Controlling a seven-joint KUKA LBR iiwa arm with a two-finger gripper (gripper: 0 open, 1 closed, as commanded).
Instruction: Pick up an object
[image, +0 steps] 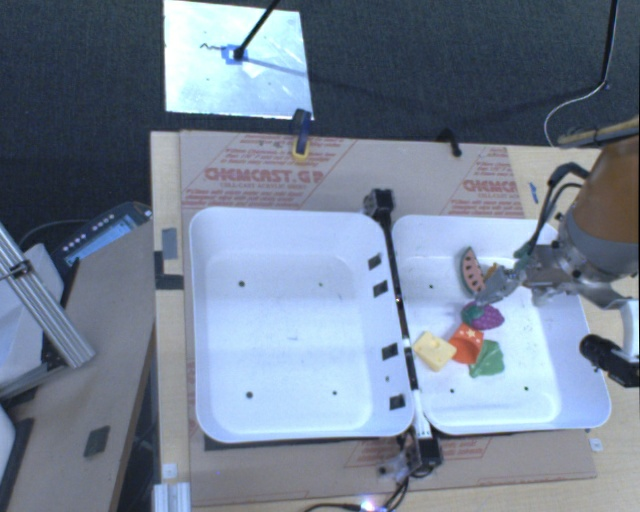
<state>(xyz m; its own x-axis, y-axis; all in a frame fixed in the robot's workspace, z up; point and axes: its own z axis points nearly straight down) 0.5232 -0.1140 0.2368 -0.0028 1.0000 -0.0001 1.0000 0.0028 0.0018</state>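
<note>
Tool (497, 287) hangs low over the right bin (560, 400), its tip just above the purple piece (486, 317).

We see that purple piece touching an orange-red piece (465, 345), with a green piece (488, 361) near-right of it, a yellow block (434, 350) to their left and a watermelon slice (471, 270) farther back. We cannot tell whether the tool is spread or pressed together. On the table, the board (330, 165) under the bins reads "CHEMCAST GP" in red.
</note>
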